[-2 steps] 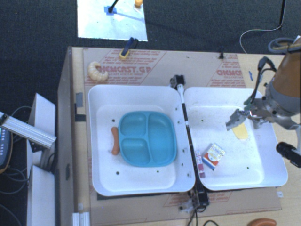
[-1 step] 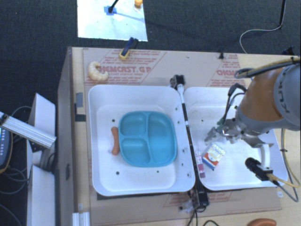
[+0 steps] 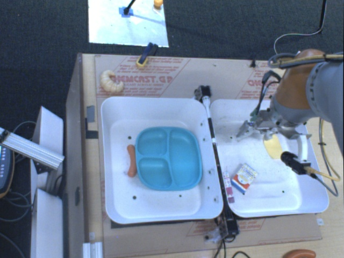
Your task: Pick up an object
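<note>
Yellow piece (image 3: pixel 272 147) lies just beside our end effector (image 3: pixel 250 127), whose opening we cannot tell; we judge we're approaching and must next centre over it.

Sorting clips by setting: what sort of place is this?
Probably a robotics lab bench: a grey arm reaching over two white bins, with a toy-like tray and sausage inside.

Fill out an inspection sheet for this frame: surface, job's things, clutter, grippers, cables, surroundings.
Surface: left bin and right bin, white, on a cardboard-topped bench.
Job's things: blue plate and orange sausage in left bin; yellow piece and small carton in right bin.
Clutter: beige ridged toy behind left bin.
Grippers: gripper over right bin, beside yellow piece.
Cables: black cable across carpet, upper right.
Surroundings: dark carpet, white sheet.
</note>
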{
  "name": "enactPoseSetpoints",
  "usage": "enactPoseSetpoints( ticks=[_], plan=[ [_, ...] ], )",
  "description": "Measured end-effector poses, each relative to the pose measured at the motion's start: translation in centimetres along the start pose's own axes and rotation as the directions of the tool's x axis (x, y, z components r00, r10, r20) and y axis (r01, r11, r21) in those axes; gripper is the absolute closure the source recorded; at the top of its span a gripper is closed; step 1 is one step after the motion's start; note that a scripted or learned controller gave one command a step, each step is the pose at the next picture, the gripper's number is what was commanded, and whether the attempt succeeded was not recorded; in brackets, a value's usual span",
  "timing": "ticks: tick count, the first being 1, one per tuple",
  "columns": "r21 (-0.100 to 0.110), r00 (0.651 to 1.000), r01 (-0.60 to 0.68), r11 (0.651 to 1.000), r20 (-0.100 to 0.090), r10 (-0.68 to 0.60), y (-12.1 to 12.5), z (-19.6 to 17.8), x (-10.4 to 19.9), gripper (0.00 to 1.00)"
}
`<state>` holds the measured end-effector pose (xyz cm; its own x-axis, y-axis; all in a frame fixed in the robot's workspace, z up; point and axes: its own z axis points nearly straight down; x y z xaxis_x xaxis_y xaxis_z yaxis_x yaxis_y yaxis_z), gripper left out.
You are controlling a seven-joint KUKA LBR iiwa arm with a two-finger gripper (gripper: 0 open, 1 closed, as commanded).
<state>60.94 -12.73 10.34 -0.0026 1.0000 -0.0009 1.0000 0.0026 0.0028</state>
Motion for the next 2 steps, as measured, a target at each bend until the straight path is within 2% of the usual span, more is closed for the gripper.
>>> enactPoseSetpoints(
  ticks=[1,2],
  plan=[
    [-0.001,1.000,-0.001,1.000,0.000,0.001,0.4,-2.8,-1.6,0.00],
    [0.003,1.000,0.001,1.000,-0.002,-0.001,-2.0,1.9,2.8,0.00]
  ],
)
